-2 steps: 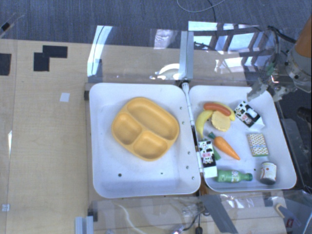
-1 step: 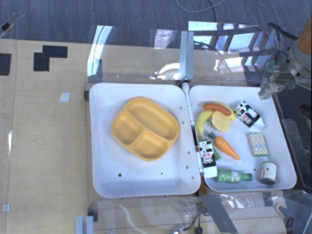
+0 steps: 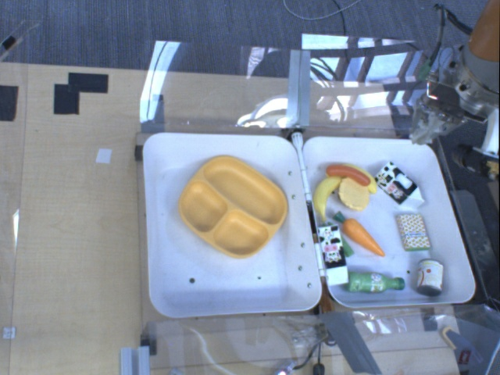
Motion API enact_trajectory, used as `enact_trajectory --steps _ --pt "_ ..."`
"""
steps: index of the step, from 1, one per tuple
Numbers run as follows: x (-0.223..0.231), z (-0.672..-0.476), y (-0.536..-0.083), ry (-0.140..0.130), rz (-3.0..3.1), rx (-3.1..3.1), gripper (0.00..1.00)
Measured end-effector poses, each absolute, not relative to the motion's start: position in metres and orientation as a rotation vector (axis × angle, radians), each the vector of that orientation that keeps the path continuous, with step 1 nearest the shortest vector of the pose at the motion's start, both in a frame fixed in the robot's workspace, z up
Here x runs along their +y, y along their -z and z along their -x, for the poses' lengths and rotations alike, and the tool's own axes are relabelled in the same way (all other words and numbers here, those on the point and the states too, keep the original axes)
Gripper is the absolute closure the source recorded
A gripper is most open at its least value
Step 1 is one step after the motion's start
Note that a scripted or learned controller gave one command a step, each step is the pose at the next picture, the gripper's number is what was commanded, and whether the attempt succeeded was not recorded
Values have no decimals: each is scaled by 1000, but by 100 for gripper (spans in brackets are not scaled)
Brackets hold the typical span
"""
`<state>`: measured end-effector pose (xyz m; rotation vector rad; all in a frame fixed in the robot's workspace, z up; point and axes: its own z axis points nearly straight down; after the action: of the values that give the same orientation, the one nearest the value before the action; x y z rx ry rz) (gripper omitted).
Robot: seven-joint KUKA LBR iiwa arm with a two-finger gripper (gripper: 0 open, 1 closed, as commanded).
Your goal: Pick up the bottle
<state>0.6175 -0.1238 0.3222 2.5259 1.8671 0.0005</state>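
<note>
nothing is picked up yet: the green bottle [image 3: 375,282] lies flat at six o'clock in the right bin [image 3: 449,209], while the hand [image 3: 430,123], its grip unreadable, hangs near one o'clock.

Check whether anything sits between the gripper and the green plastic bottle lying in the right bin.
The gripper is above the right bin's far corner; the green plastic bottle lies at the near edge. A patterned cracker and an orange carrot lie roughly between, but low; nothing visibly blocks approach from above.
</note>
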Motion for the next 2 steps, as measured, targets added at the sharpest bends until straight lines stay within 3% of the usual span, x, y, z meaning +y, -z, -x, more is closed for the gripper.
enact_trajectory --steps 1,2 --pt "-81 -585 -381 -1 -2856 1306 100" --pt "-47 -584 -433 -1 -3099 507 100"
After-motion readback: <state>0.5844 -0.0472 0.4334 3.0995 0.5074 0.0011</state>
